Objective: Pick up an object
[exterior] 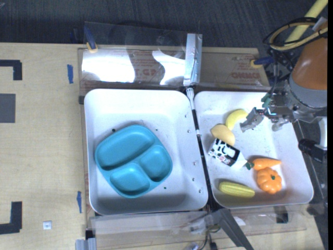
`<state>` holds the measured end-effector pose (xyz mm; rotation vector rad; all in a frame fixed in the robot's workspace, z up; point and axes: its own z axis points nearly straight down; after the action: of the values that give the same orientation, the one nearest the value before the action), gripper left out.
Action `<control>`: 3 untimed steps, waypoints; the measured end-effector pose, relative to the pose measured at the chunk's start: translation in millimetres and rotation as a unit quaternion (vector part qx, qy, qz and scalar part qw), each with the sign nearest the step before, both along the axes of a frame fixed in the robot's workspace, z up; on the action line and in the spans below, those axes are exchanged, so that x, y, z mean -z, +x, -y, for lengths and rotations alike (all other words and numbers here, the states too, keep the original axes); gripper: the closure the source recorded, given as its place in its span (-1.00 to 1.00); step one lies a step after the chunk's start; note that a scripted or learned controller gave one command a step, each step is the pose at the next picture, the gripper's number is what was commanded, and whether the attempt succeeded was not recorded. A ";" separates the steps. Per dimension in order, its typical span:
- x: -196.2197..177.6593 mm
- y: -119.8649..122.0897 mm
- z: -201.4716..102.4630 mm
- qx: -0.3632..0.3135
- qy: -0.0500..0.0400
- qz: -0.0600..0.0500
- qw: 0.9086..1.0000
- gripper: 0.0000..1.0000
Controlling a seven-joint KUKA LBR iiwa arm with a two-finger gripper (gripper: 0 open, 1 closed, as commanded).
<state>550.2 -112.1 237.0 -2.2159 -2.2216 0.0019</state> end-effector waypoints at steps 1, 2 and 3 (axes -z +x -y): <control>86.4 -26.7 -20.8 0.098 0.000 -0.002 0.995 -1.00; 124.7 -72.0 41.6 0.067 -0.001 -0.001 0.998 -1.00; 114.8 -69.0 39.8 0.065 -0.001 0.002 0.998 1.00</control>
<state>481.2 -151.9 122.1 -2.3584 -2.0747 -0.0009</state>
